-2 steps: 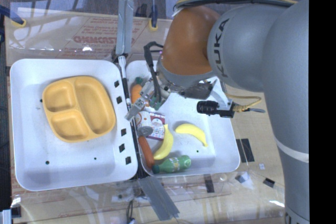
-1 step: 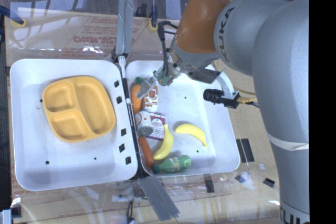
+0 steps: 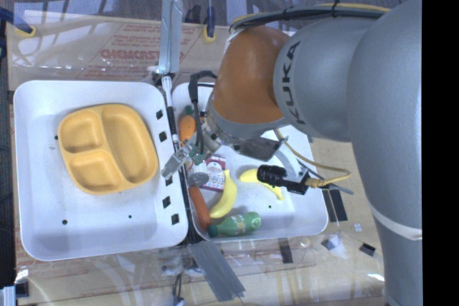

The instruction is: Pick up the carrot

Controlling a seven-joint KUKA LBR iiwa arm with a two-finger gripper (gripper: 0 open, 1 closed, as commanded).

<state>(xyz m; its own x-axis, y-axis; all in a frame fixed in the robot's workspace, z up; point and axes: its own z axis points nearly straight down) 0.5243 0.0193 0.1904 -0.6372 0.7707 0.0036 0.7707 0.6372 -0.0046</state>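
The carrot [image 3: 187,128], orange with a green top, lies along the left wall of the right bin [image 3: 313,220], near its far end. My gripper [image 3: 183,160] hangs low just in front of the carrot, at the divide between the two bins. The grey arm and its orange band cover the middle and far part of the right bin. Nothing can be seen held in the gripper.
A yellow divided plate [image 3: 107,147] sits in the left bin [image 3: 43,226]. In the right bin lie a banana [image 3: 225,198], a green bottle [image 3: 237,223], a long orange-red piece [image 3: 200,206], a small red-and-white packet [image 3: 211,180] and a yellow piece [image 3: 251,175].
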